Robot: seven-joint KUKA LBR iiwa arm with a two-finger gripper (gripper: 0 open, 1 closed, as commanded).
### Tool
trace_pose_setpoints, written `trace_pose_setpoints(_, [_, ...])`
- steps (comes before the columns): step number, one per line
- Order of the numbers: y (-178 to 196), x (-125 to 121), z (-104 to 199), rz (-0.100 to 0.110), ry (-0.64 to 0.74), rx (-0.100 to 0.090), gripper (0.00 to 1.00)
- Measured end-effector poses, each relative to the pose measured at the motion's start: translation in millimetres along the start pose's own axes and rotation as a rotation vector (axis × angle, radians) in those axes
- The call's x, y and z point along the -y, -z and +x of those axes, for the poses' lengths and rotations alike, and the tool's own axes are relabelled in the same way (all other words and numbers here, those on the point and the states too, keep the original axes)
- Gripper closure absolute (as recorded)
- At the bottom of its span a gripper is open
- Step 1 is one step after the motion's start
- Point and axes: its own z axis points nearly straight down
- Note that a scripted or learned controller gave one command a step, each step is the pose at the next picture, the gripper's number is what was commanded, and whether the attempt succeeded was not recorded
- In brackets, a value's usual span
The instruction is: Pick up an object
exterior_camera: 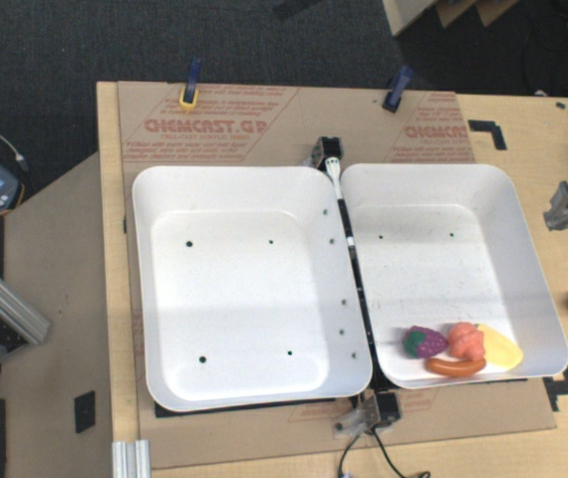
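Toys point(460, 349) huddle in our right bin's point(523, 229) near corner. Our claw point(566, 205) waits beyond the far right rim, so we reach forward and left. We cannot tell its state.

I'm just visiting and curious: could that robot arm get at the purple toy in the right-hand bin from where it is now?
Probably yes. The purple toy lies uncovered near the right bin's front edge, open from above, though an orange-red toy crowds one side.
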Motion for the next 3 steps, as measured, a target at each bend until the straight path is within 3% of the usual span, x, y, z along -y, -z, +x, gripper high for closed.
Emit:
trace_pose_setpoints(1, [11.2, -0.9, 0.7, -0.004, 0.001, 0.002, 1.00])
trace_pose_setpoints(2, [-20.7, -21.1, 27.0, 0.000, 0.002, -0.001, 1.00])
trace_pose_setpoints(3, [-20.8, -42.2, 30.3, -0.005, 0.002, 0.002, 1.00])
